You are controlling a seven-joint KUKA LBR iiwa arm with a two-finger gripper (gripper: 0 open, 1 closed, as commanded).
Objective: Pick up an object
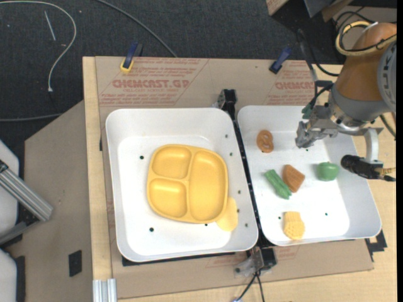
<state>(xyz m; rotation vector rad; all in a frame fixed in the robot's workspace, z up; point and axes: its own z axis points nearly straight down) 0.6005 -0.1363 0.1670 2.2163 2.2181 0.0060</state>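
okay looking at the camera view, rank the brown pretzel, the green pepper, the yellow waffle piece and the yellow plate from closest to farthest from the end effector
From the end effector, in the camera view:
1. Brown pretzel, just to its left in the right bin.
2. Green pepper, below it and slightly right, a little farther.
3. Yellow waffle piece, near the right bin's front edge.
4. Yellow plate, over in the left bin.

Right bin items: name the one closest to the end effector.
The brown pretzel-like piece, just left of the end effector; the other items lie lower in the right bin.
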